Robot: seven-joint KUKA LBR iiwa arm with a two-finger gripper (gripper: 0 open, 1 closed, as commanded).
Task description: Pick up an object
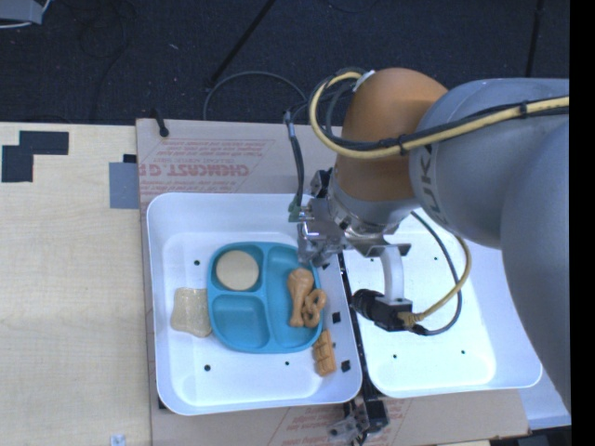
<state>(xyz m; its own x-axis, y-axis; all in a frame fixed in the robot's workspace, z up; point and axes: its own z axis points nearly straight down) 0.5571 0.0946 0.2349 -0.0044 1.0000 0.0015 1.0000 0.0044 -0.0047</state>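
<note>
A blue divided tray [253, 321] lies in the left white bin [177, 379]. In its upper left compartment sits a round beige disc [236, 269]. A tan twisted pretzel-like piece [303, 297] rests in the tray's right compartment. A pale bread-like chunk [191, 311] lies just left of the tray. A small brown ridged piece [323, 353] sits below the tray's right corner. My gripper [312, 240] hangs under the orange wrist, just above the tray's upper right corner and the pretzel piece.
The right white bin [465, 360] lies under the arm, with a black cable and connector [381, 309] hanging over it. The divider between the bins [349, 323] runs close to the gripper. Cardboard [204, 167] lies behind the bins.
</note>
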